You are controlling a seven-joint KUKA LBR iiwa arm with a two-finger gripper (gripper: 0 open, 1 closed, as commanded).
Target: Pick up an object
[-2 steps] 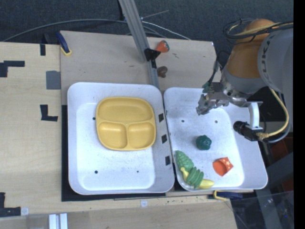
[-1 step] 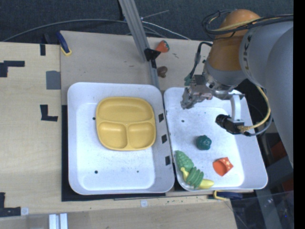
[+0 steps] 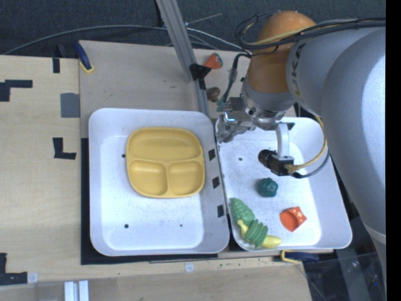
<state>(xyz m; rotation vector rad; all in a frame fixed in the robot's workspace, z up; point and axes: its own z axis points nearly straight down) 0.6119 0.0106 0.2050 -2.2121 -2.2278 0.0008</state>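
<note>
Pale wooden bench top carries two shallow white bins side by side, the left bin (image 3: 106, 231) holding a yellow divided plate (image 3: 166, 162) and the right bin (image 3: 332, 231) holding the small things worth picking. Those are a dark green lump (image 3: 268, 187) near the middle, an orange-red block (image 3: 292, 218) toward the front, and a green-and-yellow leafy toy (image 3: 252, 227) lying against the front left corner. The gripper (image 3: 229, 127) hangs at the back left corner of the right bin, close to the wall shared by the bins, and whether it is open or closed I cannot tell; nothing is visibly held.

My judgement is that the main risk is a grasp on nothing: the gripper sits well apart from all three things, so closing here catches only air or the bin wall. A descent this near the divider could also strike the rim. The leafy toy, tucked in its corner, looks hardest to reach cleanly. A black fitting (image 3: 276, 162) on a cable hangs just behind the green lump and could snag or nudge it.
</note>
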